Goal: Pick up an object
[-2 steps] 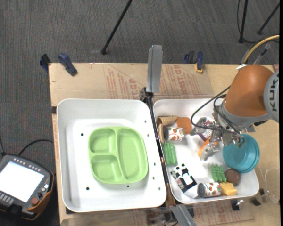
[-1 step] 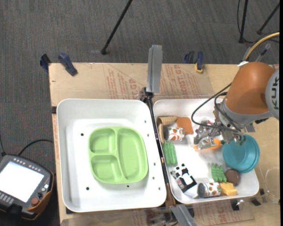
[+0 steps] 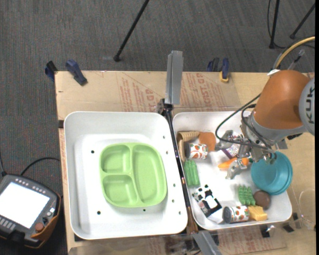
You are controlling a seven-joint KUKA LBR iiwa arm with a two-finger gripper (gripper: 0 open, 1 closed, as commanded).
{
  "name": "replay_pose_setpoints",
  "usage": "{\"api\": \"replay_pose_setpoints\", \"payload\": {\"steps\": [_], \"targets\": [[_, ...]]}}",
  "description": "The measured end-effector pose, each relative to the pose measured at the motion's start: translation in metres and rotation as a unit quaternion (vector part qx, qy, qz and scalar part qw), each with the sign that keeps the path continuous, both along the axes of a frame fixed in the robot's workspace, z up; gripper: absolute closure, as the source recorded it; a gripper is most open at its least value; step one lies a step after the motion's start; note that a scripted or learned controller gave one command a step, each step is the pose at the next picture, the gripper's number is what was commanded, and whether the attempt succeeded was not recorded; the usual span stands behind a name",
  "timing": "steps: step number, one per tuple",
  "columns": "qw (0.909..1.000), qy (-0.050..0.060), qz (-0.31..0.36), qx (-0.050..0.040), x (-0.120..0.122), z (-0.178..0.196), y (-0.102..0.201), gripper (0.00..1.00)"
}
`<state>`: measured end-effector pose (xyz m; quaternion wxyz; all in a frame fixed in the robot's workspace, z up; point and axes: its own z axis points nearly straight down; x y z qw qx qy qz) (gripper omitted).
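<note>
Low over the right bin (image 3: 285, 209), the gripper (image 3: 238, 166) hangs among the clutter; whether it is apart or together, I cannot tell. Just beside it lie an orange carrot-like piece (image 3: 227, 164), a teal bowl (image 3: 271, 173) and a small can (image 3: 198, 151). This looks like the reach before a grasp; next it must settle on one item and close. Reversed red lettering on the cardboard (image 3: 149, 92) is not readable. A green tray (image 3: 133, 174) sits in the left bin (image 3: 80, 137).
</note>
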<state>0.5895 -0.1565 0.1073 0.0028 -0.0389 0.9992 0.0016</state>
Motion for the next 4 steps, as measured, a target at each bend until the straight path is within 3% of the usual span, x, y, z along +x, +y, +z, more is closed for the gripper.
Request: {"api": "replay_pose_setpoints", "payload": {"steps": [1, 2, 3, 4], "targets": [[0.9997, -0.015, 0.019, -0.0042, -0.089, -0.011, -0.026, 0.0], [0.9929, 0.003, -0.119, -0.0009, -0.017, -0.02, 0.062, 0.0], [0.9972, -0.013, -0.073, -0.0036, -0.091, -0.012, -0.007, 0.0], [0.9897, 0.003, -0.143, -0.0002, -0.041, -0.02, 0.035, 0.0]]}}
